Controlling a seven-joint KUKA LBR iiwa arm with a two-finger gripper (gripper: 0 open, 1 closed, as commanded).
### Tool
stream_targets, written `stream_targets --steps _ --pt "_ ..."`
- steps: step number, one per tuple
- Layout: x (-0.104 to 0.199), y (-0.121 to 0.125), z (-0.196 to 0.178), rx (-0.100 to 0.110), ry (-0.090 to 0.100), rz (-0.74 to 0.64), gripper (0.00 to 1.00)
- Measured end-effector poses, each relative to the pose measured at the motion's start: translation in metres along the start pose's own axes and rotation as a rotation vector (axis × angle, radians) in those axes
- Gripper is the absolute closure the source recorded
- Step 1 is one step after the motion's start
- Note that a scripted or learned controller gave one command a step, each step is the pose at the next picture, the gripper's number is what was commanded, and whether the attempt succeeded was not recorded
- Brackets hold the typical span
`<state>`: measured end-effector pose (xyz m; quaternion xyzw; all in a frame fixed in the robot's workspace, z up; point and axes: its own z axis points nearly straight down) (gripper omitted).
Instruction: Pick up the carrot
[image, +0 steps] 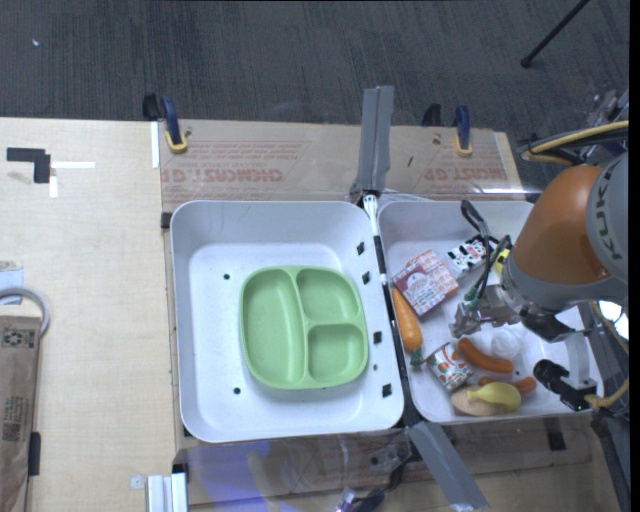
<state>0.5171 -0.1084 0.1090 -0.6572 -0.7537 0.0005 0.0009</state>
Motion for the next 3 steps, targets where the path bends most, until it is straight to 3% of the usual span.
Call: stream_targets --steps 1,2,3 --pt "0.001 0.055 -0.007 -0.001 -0.001 -0.01 1.0" --pt "-0.029 0.031 -0.105 -0.001 -0.002 -0.024 1.0" --pt "0.042 -0.026 -0.145 0.001 -0.001 -0.039 1.0"
